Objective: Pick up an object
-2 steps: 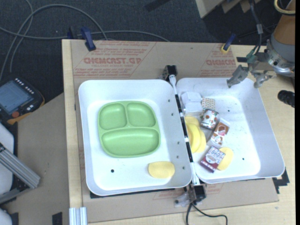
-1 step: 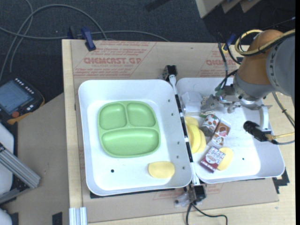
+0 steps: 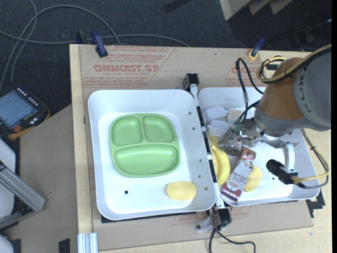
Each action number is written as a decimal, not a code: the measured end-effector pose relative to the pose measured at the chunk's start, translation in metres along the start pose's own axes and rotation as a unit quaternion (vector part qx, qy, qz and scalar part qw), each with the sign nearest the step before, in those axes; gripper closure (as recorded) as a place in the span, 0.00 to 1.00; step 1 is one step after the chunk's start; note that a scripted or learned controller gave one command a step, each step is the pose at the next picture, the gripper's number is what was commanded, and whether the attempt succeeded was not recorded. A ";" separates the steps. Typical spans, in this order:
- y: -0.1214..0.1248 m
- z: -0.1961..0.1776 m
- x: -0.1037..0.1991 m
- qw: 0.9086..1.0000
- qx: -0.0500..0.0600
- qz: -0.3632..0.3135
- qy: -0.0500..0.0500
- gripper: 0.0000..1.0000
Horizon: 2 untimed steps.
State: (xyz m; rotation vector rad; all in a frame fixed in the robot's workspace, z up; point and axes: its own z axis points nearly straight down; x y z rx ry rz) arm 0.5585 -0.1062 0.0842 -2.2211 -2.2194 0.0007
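While the left bin [image 3: 100,141] carries a green divided plate [image 3: 145,144] at its centre and a pale yellow rounded object [image 3: 181,191] near its front right corner, neither item is close to the arm. Moving right, past the wall the two bins share, the right bin [image 3: 308,191] holds the clutter from which a pick would be made: a banana [image 3: 222,164] lying just beside the dividing wall, a red-and-white snack packet [image 3: 239,174] next to it and angled toward the front edge, a small yellow piece [image 3: 254,179] touching that packet's right side, and white crumpled items [image 3: 216,113] toward the back. Above this cluster sits the gripper [image 3: 237,135], lowered into the bin near the banana's upper end and the top of the packet — the wrist and its orange band [image 3: 281,96] cover much of the tool from this angle. Whether the tool is spread wide, closed narrow or clamped on anything cannot be told. Judged from this layout, the task is at the approach or grasp stage: every visible object rests on a bin floor, nothing is seen lifted, and the closing, lifting and confirmation of a hold are left to do.
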 end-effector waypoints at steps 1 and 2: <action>0.001 -0.011 0.000 1.000 -0.002 0.001 0.000 1.00; 0.003 -0.100 0.070 1.000 -0.001 -0.001 0.000 1.00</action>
